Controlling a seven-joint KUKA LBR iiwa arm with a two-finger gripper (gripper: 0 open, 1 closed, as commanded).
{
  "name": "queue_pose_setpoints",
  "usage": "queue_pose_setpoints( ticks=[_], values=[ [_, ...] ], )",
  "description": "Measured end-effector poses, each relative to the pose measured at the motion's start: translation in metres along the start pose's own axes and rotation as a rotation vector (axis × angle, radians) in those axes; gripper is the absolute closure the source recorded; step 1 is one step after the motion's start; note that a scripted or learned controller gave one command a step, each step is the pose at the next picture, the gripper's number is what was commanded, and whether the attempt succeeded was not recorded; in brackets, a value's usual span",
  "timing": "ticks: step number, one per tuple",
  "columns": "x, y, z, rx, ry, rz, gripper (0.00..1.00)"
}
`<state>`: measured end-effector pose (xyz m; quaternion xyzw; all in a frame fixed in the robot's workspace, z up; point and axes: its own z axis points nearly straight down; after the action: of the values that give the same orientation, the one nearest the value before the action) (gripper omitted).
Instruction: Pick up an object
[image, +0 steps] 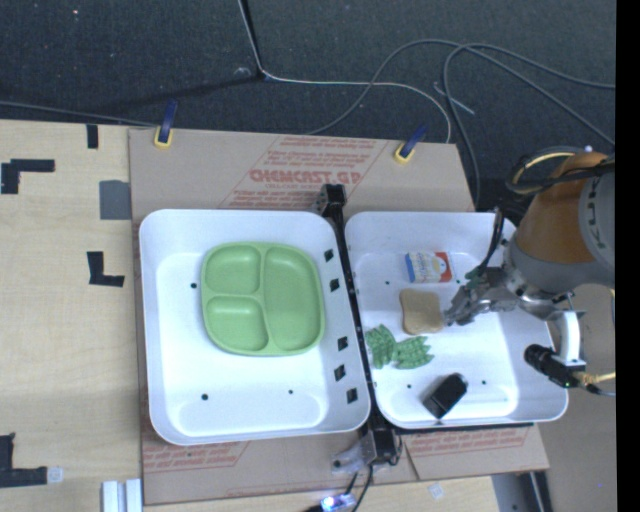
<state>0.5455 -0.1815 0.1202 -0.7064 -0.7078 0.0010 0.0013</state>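
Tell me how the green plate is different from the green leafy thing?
The green plate is big, smooth and pale, with three sections; the green leafy thing is small, crinkly and darker. The plate lies in the left bin; the leafy thing lies in the right bin. Both are green.

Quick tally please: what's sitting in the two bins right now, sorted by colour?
Green: 2, divided plate in the left bin, leafy piece in the right bin
Tan: 1, bread-like slab
Black: 1, block
White, blue and red: 1, small packet
Total: 5
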Motion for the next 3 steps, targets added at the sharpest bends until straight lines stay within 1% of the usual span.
queue_pose_setpoints(
  ticks=[2, 3],
  values=[
    [0.004, -0.001, -0.085, -0.006, -0.001, 0.001, 1.00],
    [0.001, 0.004, -0.147, -0.007, -0.002, 0.000, 1.00]
  ],
)
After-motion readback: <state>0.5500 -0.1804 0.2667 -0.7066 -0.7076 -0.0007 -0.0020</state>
